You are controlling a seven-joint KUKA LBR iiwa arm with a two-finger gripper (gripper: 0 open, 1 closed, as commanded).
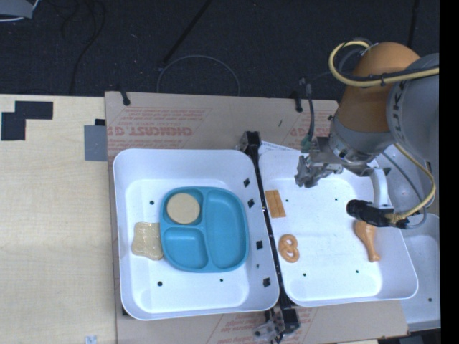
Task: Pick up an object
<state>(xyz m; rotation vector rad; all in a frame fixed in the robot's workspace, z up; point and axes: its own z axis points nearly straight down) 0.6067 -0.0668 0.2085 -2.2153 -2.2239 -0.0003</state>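
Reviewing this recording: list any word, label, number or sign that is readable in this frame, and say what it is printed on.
Red print on the cardboard sheet behind the bins, seen upside down: reads roughly "CHEMOTZT GE", letters uncertain.
Fainter red print around it on the same sheet: too blurred to read.
Red print on the cardboard's front edge below the bins: too small to read.
Blue tray, food pieces, arm: no print legible.

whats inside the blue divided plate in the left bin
The blue divided plate holds one round tan cookie in its upper-left compartment; the other two compartments show bare blue. Whatever lies under the cookie is covered. A pale food piece lies outside, against the plate's left edge.
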